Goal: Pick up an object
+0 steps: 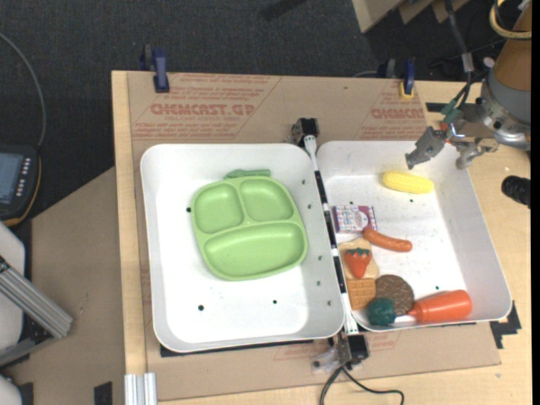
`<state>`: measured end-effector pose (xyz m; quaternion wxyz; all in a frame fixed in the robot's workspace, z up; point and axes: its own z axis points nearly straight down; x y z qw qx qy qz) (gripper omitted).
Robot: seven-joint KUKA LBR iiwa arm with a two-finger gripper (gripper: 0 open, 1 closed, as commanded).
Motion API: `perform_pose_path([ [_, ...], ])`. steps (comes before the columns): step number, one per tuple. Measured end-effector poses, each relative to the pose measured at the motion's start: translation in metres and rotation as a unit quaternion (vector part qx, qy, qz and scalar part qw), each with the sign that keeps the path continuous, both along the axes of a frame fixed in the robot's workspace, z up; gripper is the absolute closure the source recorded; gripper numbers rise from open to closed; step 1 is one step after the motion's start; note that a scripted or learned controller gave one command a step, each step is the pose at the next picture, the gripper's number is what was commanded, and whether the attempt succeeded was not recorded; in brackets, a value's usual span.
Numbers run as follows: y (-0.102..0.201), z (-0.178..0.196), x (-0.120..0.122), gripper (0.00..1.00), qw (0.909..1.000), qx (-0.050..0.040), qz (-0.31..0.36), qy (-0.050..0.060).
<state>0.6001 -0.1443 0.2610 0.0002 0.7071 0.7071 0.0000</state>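
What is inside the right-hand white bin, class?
The right bin holds a yellow corn cob, purple packet, sausage, strawberry, waffle, brown patty, green item and carrot. Anything beneath them is covered.

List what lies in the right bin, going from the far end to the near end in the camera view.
Yellow corn cob → purple-and-white packet → sausage → strawberry → orange carrot

Tray [248,228] in left bin [160,251]; food in right bin [481,234].
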Motion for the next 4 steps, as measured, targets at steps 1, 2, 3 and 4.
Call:
perform_pose_path([
  [1, -0.024, -0.109, 0.067, 0.00, 1.0000, -0.0010, 0.001, -0.001],
  [2, -0.017, -0.181, 0.065, 0.00, 1.0000, 0.0011, 0.001, 0.004],
  [3, -0.002, -0.176, 0.020, 0.00, 1.0000, 0.0012, -0.001, 0.003],
  [4, -0.003, -0.166, 0.022, 1.00, 1.0000, -0.0001, -0.001, -0.001],
])
